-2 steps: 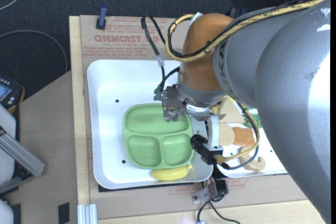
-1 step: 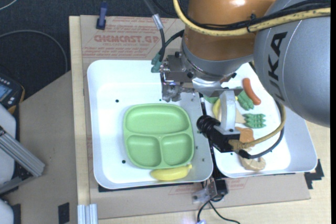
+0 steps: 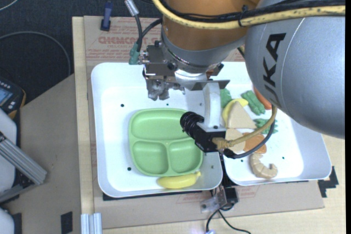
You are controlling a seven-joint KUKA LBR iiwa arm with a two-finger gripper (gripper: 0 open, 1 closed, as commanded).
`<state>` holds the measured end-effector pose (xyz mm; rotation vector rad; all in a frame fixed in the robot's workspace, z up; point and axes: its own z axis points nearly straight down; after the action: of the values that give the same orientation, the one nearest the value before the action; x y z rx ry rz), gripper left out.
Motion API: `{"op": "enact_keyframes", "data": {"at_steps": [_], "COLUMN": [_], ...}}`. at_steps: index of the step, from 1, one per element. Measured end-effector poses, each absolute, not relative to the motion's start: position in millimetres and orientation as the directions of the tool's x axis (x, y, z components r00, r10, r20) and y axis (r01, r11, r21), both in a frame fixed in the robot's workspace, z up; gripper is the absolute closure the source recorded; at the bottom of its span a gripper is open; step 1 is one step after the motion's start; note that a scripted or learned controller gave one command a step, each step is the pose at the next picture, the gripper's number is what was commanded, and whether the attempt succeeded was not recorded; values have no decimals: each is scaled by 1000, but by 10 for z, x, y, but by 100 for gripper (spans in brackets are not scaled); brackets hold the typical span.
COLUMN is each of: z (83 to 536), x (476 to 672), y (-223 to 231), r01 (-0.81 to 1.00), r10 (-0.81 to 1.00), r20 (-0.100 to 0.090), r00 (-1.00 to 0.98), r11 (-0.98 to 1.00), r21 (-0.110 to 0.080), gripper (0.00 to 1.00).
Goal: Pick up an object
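Objects for picking are sitting in both white bins; left bin is carrying a green divided plate lying flat in its middle, compartments up, and a yellow banana lying just off the plate's near edge, close to the bin's near rim; right bin is holding a loose heap against its left wall: a tan wedge, a yellow piece, green pieces toward the far edge, an orange bit under the cabling, and a pale curled shrimp-like piece lying apart near the near rim; heap looking dumped, not arranged, pieces touching and overlapping.

Arm is reaching in from the right, its orange band and grey body covering much of the right bin's far side; gripper is hanging over the left bin's far part, beyond the plate's far edge, above bare bin floor; nothing is showing between its fingers; spread or pressed together — cannot tell, too dark and foreshortened; height over the floor also unclear.

Judging: nothing grasped yet, pick not done; nearest candidate looks to be the plate's far rim, a thin raised lip, likely slippery; banana and shrimp-like piece seem easier, lying free.
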<state>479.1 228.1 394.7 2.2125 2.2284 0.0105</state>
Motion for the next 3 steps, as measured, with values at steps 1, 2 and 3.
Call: {"op": "enact_keyframes", "data": {"at_steps": [1, 2, 3], "z": [2794, 4649, 3681], "x": [5232, 5403, 4753], "y": [2235, 2241, 2247], "r01": [1000, 1000, 1000], "r10": [1000, 1000, 1000], "r20": [-5, 8, -4], "r00": [3, -2, -2], "r11": [-3, 1, 2], "r21": [-9, 20, -12], "gripper": [100, 100, 100]}}
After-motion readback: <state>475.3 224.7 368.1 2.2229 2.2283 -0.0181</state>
